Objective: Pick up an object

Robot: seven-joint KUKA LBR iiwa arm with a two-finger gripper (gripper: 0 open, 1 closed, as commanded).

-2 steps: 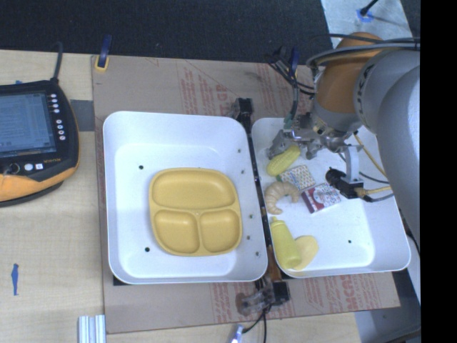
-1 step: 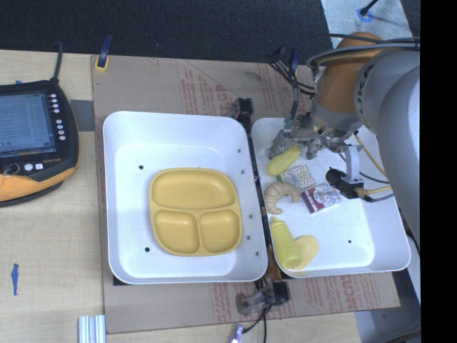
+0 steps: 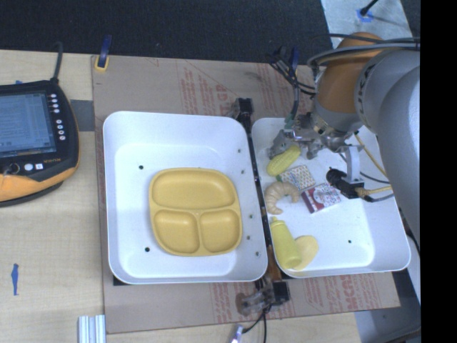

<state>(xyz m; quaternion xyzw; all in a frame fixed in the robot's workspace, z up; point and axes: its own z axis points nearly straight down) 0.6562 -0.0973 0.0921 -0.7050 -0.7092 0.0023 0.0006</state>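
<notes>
My gripper (image 3: 305, 140) hangs over the far left corner of the right bin (image 3: 360, 243), close to that bin's back wall and to the seam where the two bins meet; I cannot tell whether it is open or closed, and nothing shows held in it. Just below it and slightly left lies a yellow cob (image 3: 283, 161), tilted, near the left wall. Beside the cob is a small patterned packet (image 3: 300, 175), and just past that a red and white wrapper (image 3: 323, 197). A croissant (image 3: 279, 194) sits below the cob, close to the left wall. Further toward the near edge a yellow lump (image 3: 291, 247) lies hard against the left wall, close to the near left corner. All these things crowd the left half of the bin; the floor to the right and toward the near right corner is bare white, though my arm covers part of the right side. Across the seam, the left bin (image 3: 128, 156) holds a yellow tray (image 3: 194, 211) near its middle, with a band of open floor on all sides of it. Both bins rest on a cardboard sheet (image 3: 178, 84). A pendant (image 3: 32, 138) lies on the bench (image 3: 43, 263), well apart, at the far left.
</notes>
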